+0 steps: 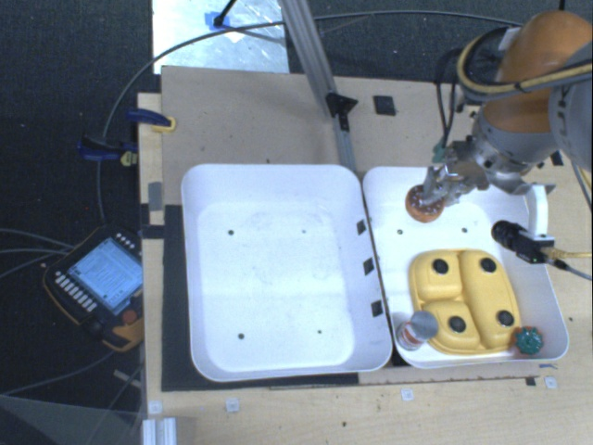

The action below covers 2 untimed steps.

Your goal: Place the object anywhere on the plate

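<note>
In right bin, tool atop orange object

Flat tan wooden bench, two shallow white plastic bins side by side on it, left bin beside right bin, small black square patch near the back edge

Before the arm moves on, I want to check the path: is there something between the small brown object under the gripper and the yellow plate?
Nothing visible. Bare bin floor separates the brown object under the gripper from the yellow plate.
</note>
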### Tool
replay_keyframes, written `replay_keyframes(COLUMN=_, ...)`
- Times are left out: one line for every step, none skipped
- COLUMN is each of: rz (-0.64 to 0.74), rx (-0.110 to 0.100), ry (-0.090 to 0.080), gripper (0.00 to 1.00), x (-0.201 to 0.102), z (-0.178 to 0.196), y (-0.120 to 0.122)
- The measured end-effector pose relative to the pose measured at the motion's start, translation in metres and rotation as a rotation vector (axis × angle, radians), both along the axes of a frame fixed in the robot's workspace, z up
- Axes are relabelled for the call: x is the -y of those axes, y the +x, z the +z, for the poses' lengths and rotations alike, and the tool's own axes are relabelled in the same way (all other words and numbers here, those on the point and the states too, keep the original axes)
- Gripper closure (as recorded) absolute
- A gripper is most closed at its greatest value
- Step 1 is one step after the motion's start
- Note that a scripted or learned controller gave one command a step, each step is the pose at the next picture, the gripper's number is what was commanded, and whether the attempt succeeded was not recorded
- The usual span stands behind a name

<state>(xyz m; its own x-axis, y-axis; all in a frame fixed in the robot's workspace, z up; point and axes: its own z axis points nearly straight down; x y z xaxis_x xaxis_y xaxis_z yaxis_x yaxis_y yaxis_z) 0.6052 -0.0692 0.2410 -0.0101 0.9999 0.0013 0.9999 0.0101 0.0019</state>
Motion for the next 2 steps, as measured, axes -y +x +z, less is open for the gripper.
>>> replay_keyframes(rz=0.000, rx=0.000, ry=0.000, gripper=1.00, x=-0.052, z=-0.012, y=0.001)
replay_keyframes(rz=0.000, rx=0.000, ry=0.001, gripper=1.00, x=-0.098, z=-0.006, y=0.006)
